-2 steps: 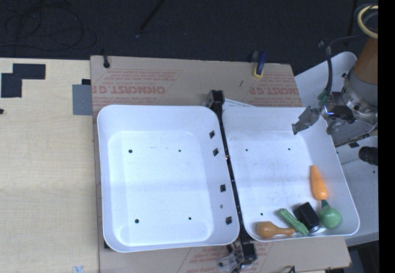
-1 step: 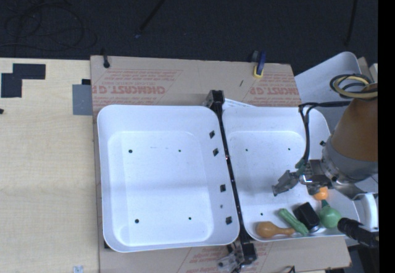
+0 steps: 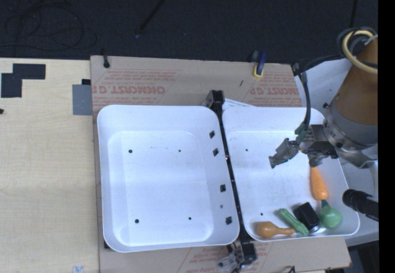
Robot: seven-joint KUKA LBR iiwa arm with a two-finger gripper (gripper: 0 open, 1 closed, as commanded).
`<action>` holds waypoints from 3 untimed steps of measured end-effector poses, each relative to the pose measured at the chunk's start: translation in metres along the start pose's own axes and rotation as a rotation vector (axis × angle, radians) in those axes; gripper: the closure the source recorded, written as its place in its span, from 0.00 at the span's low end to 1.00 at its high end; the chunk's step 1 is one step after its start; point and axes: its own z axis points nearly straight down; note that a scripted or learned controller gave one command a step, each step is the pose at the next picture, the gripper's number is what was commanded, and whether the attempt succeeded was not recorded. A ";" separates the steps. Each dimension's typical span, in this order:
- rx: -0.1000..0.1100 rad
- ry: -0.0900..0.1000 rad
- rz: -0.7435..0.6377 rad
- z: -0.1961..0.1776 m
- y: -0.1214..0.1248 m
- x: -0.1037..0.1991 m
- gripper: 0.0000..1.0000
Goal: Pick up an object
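Arm: we see the grey arm with its orange band reaching in from the right, over the right shallow white plastic bin.
Pincer: the dark two-finger pincer hangs above the bare middle of the right bin; we cannot tell how far it is open, and we see nothing between its tips.
Candidate objects: an orange carrot-shaped toy lies by the right wall; along the near wall lie a green stick-shaped piece, a small black block, a green rounded toy and an orange-tan pear-shaped toy, packed close together, some touching.
Left bin: the left shallow white plastic bin sits beside the right one on the bench.
Step in hand: we judge this the approach stage; no object is lifted.
Next move: we judge the pincer must travel toward the near right corner, align over one piece, descend and close. The carrot-shaped toy, lying apart from the cluster, looks the easier target.
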 end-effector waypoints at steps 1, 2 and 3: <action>-0.007 0.001 0.002 -0.235 0.002 0.078 0.00; 0.015 -0.003 0.000 -0.236 0.002 0.077 1.00; 0.012 -0.002 0.002 -0.225 0.052 0.145 1.00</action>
